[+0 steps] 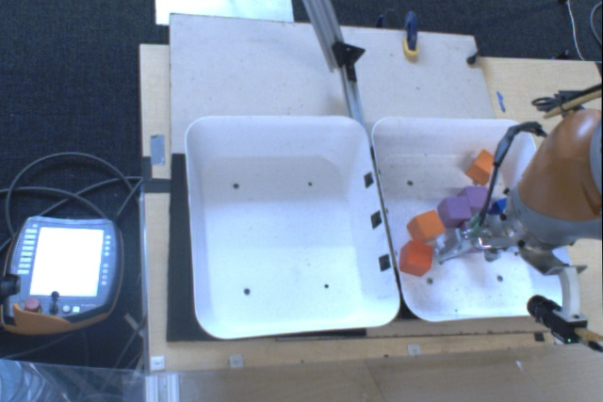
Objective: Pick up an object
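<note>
Item: gripper point(447, 249), low in right bin point(415, 146), beside orange block point(415, 258) and purple block point(460, 206). Grip state: we cannot tell. We advise centring on one block before closing.

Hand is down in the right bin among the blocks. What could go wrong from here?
1. The hand sits in a tight cluster: the purple block and two orange blocks nearly touch, so it may shove them instead of gripping one.
2. The lower orange block lies near the bin wall, leaving little room.
</note>
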Controlling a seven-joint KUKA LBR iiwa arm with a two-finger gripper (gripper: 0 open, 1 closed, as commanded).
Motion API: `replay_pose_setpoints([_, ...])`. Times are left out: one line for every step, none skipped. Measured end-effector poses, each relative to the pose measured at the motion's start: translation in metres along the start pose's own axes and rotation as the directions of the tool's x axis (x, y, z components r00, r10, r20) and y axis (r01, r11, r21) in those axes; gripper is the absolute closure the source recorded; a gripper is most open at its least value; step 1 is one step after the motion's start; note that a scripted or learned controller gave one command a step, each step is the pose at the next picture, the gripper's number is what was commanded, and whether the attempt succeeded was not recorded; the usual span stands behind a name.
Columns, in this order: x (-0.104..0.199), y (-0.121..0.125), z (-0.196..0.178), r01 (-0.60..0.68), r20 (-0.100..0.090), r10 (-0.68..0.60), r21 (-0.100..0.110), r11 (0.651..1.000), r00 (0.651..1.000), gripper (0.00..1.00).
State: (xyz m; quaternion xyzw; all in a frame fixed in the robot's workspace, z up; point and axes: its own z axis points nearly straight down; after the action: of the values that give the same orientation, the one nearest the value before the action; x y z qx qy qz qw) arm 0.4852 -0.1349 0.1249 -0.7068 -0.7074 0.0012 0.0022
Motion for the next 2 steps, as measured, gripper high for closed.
replay_pose_setpoints([-0.0007,0.0028,0.0103,0.002,0.004,-0.002,-0.012,1.0,1.0,0.0])
replay_pose_setpoints([-0.0001,0.003,0.0022,0.003,0.003,-0.003,-0.011,1.0,1.0,1.0])
